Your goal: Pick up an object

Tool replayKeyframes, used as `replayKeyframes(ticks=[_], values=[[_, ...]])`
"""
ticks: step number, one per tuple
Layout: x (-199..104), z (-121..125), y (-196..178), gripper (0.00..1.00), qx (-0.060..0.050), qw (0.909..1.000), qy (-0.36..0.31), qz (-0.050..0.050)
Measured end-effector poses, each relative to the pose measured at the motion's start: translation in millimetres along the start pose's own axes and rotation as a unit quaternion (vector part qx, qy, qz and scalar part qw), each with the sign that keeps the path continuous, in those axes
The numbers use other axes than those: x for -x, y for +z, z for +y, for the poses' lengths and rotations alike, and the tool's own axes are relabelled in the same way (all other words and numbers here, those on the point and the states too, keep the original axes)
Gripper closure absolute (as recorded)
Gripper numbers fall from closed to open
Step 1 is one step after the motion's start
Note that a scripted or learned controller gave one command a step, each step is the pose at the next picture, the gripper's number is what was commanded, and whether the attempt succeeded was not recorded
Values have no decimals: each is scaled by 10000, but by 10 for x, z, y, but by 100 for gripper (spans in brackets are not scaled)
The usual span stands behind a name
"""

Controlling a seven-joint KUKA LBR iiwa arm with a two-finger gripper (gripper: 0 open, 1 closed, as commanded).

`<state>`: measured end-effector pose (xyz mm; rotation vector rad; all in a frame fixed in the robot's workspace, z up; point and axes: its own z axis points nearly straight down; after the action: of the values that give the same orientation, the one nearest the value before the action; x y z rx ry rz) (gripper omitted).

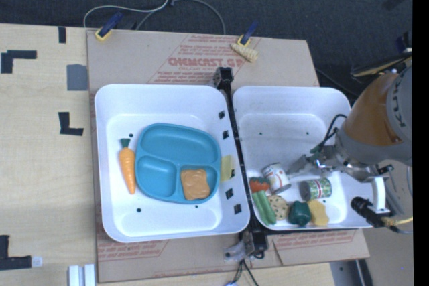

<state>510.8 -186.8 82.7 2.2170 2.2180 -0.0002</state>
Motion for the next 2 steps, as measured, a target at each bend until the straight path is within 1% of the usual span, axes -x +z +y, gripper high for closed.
replayKeyframes(ticks=[1, 2], values=[[382, -248, -47, 0, 20, 10000, 2, 10], [393, -240, -150, 100, 33, 10000, 6, -21]])
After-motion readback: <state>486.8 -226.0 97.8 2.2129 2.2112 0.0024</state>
